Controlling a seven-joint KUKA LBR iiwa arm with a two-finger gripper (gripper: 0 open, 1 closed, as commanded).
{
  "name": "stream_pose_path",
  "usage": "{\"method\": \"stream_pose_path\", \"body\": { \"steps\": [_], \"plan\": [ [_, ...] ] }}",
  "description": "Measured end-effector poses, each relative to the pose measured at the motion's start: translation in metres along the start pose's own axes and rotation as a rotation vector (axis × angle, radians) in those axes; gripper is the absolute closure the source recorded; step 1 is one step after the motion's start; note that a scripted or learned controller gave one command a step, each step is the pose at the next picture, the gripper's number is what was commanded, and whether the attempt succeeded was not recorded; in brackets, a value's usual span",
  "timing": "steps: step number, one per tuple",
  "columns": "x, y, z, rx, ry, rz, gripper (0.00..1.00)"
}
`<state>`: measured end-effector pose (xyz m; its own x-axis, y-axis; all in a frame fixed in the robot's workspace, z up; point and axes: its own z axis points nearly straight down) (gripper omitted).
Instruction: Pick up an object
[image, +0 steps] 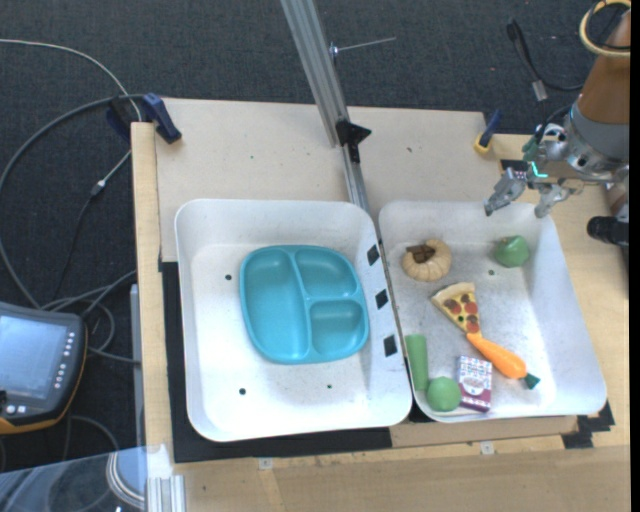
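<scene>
Red carton (476, 385) and carrot (497, 356) lie in right bin (578, 330); gripper (522, 200) jaws seemingly apart.

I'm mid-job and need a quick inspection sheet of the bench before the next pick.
Surface: tan bench bearing a left bin and a right bin, side by side.
Job's things: in the right bin, a bun, green ball, pizza slice, carrot, green stick, green fruit and small box.
Clutter: teal divided tray in the left bin.
Hand: hand open, above the right bin's far edge, holding nothing.
Cables: white cables on the floor at left.
Surroundings: dark carpet; pendant at left.
</scene>
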<state>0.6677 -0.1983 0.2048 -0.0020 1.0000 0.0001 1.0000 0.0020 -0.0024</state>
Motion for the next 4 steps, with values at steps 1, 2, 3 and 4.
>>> {"method": "stream_pose_path", "body": {
  "steps": [1, 2, 3, 4],
  "plan": [
    [0.005, 0.001, 0.043, 0.003, 0.001, 0.0, 0.0],
    [0.007, -0.002, 0.085, 0.003, 0.001, 0.0, 0.0],
    [0.007, -0.001, 0.113, 0.002, 0.001, 0.0, 0.0],
    [0.007, 0.0, 0.1, -0.003, -0.001, -0.001, 1.0]
  ]
}}
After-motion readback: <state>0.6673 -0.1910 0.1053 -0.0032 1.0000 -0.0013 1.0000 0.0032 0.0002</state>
